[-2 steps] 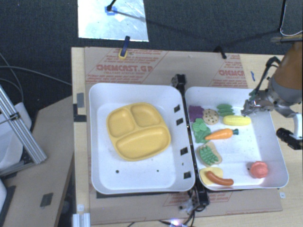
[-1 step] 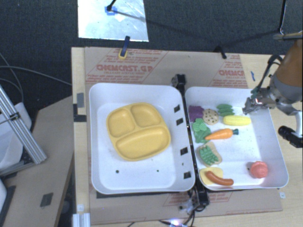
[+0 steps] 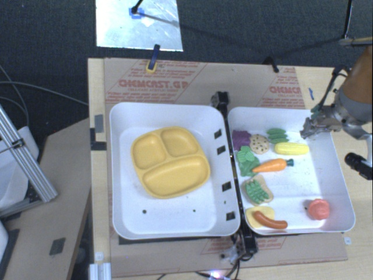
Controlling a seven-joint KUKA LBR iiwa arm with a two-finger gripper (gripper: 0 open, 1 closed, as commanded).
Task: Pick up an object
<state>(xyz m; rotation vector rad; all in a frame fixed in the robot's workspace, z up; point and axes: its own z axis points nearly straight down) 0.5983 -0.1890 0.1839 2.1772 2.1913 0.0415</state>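
my end effector (image 3: pixel 307 129) hovers at the right bin's far right edge, grip state i cannot tell; the yellow plastic corn cob (image 3: pixel 291 149) lies just near-left, long axis left-right.

On the counter (image 3: pixel 192 77) we see two bins side by side. The left bin (image 3: pixel 125 214) holds a divided plate (image 3: pixel 170 161). The right bin (image 3: pixel 335 174) holds toy foods: a carrot (image 3: pixel 270 166) at centre, a corn cob (image 3: pixel 291 149) behind it, a tomato (image 3: pixel 319 209) near the front right corner.
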